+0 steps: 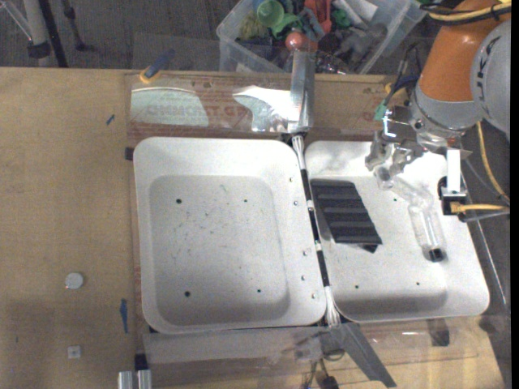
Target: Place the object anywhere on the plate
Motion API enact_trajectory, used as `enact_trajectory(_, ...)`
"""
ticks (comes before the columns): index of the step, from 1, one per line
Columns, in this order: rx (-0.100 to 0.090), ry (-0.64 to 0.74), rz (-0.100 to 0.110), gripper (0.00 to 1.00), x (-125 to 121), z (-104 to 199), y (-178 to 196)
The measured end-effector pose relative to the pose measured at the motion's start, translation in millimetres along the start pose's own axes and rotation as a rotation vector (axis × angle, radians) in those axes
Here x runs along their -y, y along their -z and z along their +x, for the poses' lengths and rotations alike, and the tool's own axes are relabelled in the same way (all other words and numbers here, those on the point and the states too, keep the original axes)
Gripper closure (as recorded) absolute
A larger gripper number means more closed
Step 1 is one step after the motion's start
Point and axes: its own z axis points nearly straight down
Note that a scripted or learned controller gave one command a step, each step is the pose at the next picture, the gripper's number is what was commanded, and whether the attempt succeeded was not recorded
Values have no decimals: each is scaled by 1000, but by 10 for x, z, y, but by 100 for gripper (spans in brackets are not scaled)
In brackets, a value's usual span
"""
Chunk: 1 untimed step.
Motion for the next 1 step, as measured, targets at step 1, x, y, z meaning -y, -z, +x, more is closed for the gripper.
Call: enact_trajectory(1, -1, -17, -2, 100, -73, 585, -200)
